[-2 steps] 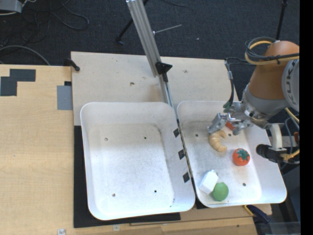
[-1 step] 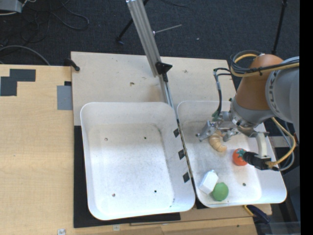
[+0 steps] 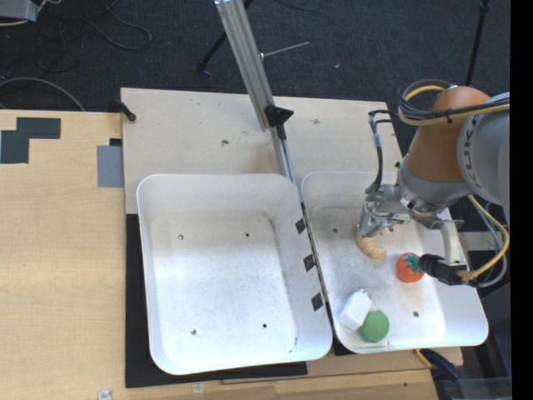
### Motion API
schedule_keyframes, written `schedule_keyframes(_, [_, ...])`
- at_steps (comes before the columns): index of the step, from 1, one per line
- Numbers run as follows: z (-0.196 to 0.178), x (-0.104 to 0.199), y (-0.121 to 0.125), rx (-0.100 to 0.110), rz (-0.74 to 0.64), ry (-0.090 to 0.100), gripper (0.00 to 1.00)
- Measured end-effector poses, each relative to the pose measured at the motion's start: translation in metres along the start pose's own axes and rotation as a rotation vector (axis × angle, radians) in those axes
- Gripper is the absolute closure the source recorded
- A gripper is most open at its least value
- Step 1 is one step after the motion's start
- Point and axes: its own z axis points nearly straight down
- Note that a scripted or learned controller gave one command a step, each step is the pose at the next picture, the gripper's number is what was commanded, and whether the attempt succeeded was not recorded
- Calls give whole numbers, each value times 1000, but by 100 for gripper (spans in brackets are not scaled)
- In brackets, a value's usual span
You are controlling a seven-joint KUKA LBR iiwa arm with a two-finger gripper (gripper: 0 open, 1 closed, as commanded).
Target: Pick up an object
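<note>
Over the right bin, jaws touch a tan piece.

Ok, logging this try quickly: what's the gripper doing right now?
Gripper: down in the right bin, right above the tan object; open or closed cannot be told.

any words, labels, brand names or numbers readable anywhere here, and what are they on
No readable text in this view.
White block: plain faces, no print visible.
Red fruit-like toy, green ball, tan piece: no markings.
Right bin and left bin: dark dots, no lettering.
Arm and pincer: no legible label or brand.
Grey patches on the wooden board: blank shapes, not signs.
</note>
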Motion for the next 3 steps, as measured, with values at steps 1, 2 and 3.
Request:
schedule_keyframes(1, [-56, -9, 7, -8, -1, -2, 100])
schedule_keyframes(2, [-119, -10, 12, -9, -8, -2, 100])
schedule_keyframes(3, [-131, -11, 12, -4, -10, -1, 100])
